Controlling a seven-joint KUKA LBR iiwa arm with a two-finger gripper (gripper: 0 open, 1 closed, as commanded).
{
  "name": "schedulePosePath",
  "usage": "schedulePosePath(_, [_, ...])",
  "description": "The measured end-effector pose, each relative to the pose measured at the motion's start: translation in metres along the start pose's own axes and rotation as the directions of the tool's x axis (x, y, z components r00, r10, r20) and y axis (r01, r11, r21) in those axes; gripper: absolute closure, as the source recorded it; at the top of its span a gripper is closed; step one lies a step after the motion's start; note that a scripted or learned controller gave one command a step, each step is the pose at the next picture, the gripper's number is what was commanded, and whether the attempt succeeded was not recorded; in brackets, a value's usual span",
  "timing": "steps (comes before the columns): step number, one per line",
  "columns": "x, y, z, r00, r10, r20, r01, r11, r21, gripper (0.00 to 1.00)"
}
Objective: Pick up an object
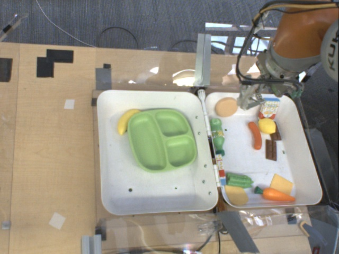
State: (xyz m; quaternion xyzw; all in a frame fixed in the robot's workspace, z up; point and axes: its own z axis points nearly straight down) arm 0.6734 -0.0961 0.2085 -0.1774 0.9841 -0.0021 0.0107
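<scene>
My gripper (253,97) hangs over the far end of the right bin (296,163), between a round tan bun (226,107) on its left and a small red and white carton (269,108) on its right. Nothing shows in its grasp. Below the carton lie a yellow lemon (267,126), a red sausage (256,135) and a brown chocolate bar (271,150). A green bottle (216,130) lies along the bin's left wall. At the near end sit a green vegetable (239,180), a tan piece (237,196), a cheese wedge (281,184) and a carrot (276,195).
The left bin (122,194) holds a green divided plate (161,139) with a banana (126,119) tucked at its upper left. A metal post (202,60) stands behind the divider between the bins. The arm's orange band (304,28) and cables rise at the upper right.
</scene>
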Motion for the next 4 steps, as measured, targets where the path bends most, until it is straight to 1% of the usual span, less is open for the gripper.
schedulePosePath(1, [0.002, 0.0, 0.005, 1.0, 0.001, -0.008, -0.001, 1.0, -0.004, 0.0])
schedulePosePath(2, [0.058, -0.006, 0.111, 0.999, -0.053, -0.009, 0.053, 0.999, -0.004, 0.0])
schedulePosePath(3, [0.026, 0.004, 0.119, 1.0, -0.008, -0.007, 0.008, 1.0, -0.005, 0.0])
schedulePosePath(4, [0.021, 0.004, 0.103, 1.0, -0.01, 0.007, 0.01, 1.0, 0.001, 1.0])
